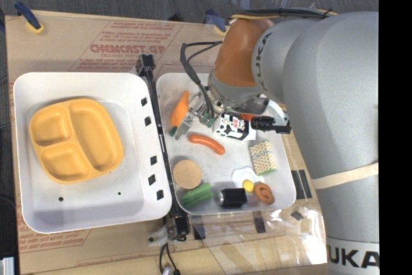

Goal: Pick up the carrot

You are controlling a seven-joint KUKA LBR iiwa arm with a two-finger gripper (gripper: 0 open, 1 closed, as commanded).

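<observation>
The carrot [180, 109] lies tilted just left of my jaws [187, 123], touching them; whether they are spread I cannot tell. Closing off-centre could nudge it away, or catch the red sausage [206, 143] just right below

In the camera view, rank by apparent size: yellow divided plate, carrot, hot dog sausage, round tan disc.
1. yellow divided plate, clearly largest.
2. round tan disc.
3. carrot and hot dog sausage look about alike; the carrot lies partly hidden by the gripper.

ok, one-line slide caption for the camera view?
Claw beside the carrot in the right bin; yellow tray in the left bin.
</observation>
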